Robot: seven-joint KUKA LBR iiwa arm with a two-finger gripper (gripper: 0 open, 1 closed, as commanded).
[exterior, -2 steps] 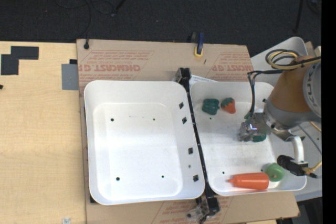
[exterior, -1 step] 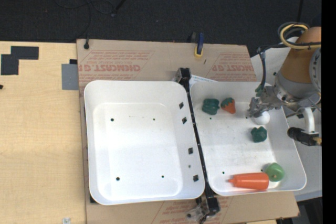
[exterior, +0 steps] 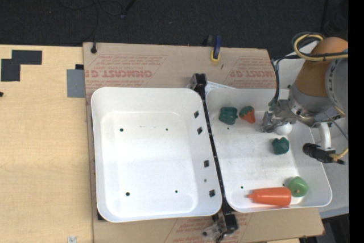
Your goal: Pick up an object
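Note:
My gripper (exterior: pixel 273 122) hangs low over the right bin (exterior: pixel 257 165), near its far right side. A small white object (exterior: pixel 284 129) lies just beside and below its tip. A teal lump (exterior: pixel 280 146) sits a little nearer the front. To the gripper's left lie a dark green object (exterior: pixel 228 115) and a small orange-red piece (exterior: pixel 247 115). At the bin's front right, a long orange carrot-like piece (exterior: pixel 269 196) touches a light green round object (exterior: pixel 297 186).
The left bin (exterior: pixel 108 122) adjoins the right one along a black-clipped divider (exterior: pixel 206 139). Both bins rest on a cardboard sheet (exterior: pixel 142 68). The arm's orange band (exterior: pixel 318 68) and cables stand at the right edge.

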